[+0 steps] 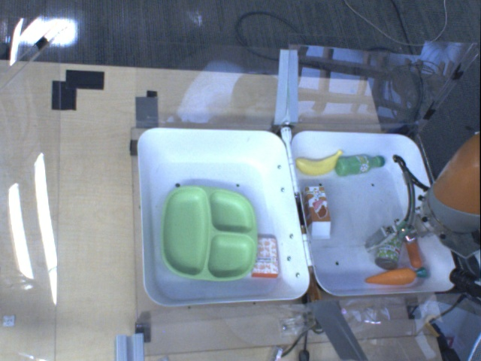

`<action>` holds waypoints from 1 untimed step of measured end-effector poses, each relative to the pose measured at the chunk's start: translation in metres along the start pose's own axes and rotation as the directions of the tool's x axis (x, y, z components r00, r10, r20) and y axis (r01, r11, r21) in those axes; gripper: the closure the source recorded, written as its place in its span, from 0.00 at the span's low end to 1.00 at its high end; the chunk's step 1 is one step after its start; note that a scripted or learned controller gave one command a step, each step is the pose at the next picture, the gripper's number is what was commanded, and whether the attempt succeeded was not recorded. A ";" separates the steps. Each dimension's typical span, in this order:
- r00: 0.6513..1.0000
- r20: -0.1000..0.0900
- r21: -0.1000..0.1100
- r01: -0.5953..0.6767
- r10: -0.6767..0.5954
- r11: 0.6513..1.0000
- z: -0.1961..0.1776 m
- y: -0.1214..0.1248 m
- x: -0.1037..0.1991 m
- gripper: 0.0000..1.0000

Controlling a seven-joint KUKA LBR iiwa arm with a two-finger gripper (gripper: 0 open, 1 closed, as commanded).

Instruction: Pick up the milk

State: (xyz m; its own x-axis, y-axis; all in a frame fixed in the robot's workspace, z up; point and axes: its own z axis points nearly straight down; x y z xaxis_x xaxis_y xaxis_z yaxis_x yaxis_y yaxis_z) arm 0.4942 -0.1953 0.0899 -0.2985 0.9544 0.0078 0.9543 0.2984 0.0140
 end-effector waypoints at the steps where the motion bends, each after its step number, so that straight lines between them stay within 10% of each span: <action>1: 1.000 0.011 -0.009 0.001 0.000 1.000 -0.013 0.003 -0.002 1.00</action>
State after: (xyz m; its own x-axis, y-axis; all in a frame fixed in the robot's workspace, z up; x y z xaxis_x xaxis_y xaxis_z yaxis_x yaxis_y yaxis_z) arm 0.4978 -0.1968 0.1026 -0.2988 0.9543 -0.0032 0.9540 0.2988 0.0227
